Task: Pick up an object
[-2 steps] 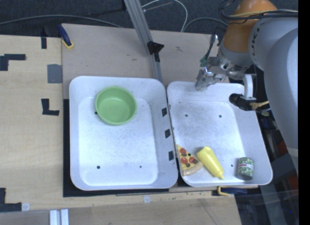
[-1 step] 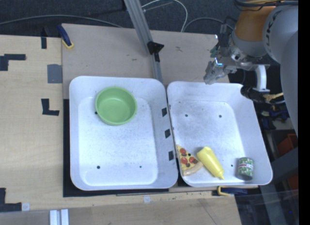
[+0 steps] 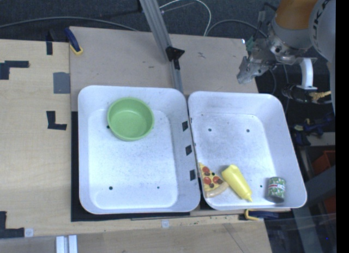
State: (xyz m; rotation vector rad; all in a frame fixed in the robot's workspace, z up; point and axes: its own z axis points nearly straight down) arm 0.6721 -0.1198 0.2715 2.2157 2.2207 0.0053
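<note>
- Robotics lab, not a home: grey industrial arm point(image 3: 305, 17) with orange band over a plywood bench point(image 3: 120, 55).
- Two white bins point(image 3: 87, 154) on a black mat; toy props inside.
- Black tape marks, loose cables point(image 3: 191, 6), metal camera pole point(image 3: 155, 17), dark carpet.

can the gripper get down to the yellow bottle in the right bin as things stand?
Probably yes. The gripper hangs above the bin's far rim, and the yellow bottle lies uncovered between the pizza slice and the can, with gaps either side.

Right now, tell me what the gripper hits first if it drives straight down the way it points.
Likely the far rim of the right bin, or the bare bench just beyond it; the gripper hangs above that edge, though depth is unclear.
</note>
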